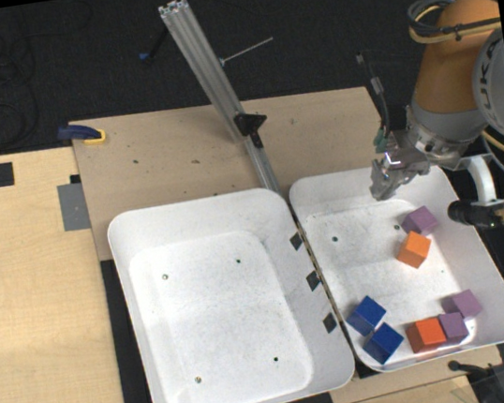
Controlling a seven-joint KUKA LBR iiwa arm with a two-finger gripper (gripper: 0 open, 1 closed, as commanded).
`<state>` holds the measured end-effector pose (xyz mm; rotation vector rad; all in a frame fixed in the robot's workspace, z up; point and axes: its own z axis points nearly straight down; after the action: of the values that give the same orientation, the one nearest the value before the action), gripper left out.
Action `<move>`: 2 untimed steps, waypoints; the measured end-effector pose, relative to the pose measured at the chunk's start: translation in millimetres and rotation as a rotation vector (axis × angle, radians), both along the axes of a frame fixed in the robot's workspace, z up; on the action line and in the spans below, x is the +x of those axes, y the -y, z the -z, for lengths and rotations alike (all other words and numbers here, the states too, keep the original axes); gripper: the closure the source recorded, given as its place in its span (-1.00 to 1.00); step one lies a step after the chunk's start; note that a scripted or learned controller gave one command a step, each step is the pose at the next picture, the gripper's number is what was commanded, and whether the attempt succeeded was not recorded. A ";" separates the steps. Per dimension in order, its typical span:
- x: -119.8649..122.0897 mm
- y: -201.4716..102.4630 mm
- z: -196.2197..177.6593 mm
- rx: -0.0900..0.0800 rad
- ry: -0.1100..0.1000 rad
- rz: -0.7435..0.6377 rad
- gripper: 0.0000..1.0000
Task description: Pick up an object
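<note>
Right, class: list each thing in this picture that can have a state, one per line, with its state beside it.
tool: above the right bin's far edge, nothing seen in it
right bin: holds all the blocks
purple block: resting, beside the orange block
orange block: resting, tilted
blue blocks: two, touching, at the near edge
near-corner cluster: orange, red-brown and purple blocks packed together
left bin: flat on the bench

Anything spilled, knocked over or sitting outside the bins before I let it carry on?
Nothing stands out. All blocks lie inside the right bin: a purple block and orange block mid-bin, the rest clustered along its near edge. The gripper is over that bin's far end.
</note>
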<state>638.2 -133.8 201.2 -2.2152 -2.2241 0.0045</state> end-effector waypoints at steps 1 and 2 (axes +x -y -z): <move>-10.1 -50.6 5.6 0.003 -0.001 0.000 1.00; -18.6 -105.0 -10.8 0.004 0.000 0.000 1.00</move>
<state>619.6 -28.8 212.0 -2.2137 -2.2222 0.0002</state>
